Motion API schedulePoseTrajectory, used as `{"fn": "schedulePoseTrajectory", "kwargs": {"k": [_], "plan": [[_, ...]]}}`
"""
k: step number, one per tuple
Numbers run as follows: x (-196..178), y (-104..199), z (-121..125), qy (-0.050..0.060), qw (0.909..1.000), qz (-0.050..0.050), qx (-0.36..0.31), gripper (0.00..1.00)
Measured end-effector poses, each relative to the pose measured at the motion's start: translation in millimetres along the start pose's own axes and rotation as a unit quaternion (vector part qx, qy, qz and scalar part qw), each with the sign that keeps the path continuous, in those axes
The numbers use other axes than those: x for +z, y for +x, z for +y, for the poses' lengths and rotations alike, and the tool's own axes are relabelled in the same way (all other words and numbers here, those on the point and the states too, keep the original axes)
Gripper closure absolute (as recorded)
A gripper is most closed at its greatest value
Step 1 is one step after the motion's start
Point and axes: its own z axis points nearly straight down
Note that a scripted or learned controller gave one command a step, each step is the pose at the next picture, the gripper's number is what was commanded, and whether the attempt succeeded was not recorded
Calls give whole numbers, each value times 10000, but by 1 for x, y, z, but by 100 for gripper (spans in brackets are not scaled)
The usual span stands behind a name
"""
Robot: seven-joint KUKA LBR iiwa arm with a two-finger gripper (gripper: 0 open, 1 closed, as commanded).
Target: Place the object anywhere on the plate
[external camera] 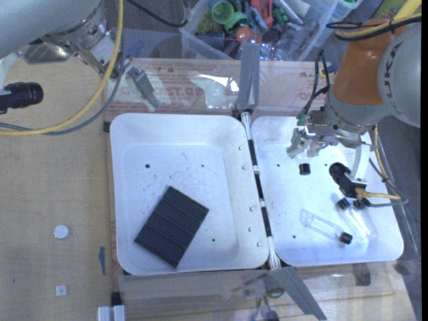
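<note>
Plainly, a ribbed dark plate (172,226) lies flat; the clear tube (324,225) is black-capped.

We see matt, ribbed black rectangular slab (172,227); glossy clear plastic tube with black cap (326,226); smooth white plastic left bin (200,142).

Left of the divider (257,186), a dark ribbed plate (172,226) is occupying part of the left bin (180,146), the remaining floor lying open. Right of the divider, a clear tube (326,226) and a small black piece (304,169) are lying in the way.
</note>
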Motion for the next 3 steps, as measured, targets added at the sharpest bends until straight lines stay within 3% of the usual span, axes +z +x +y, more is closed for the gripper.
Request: {"fn": "schedulePoseTrajectory", "kwargs": {"k": [1,2,3], "plan": [[8,69,-22,20,9987,11,-502,100],[8,140,-35,14,9972,10,744,100],[9,187,48,4,9966,0,823,100]]}}
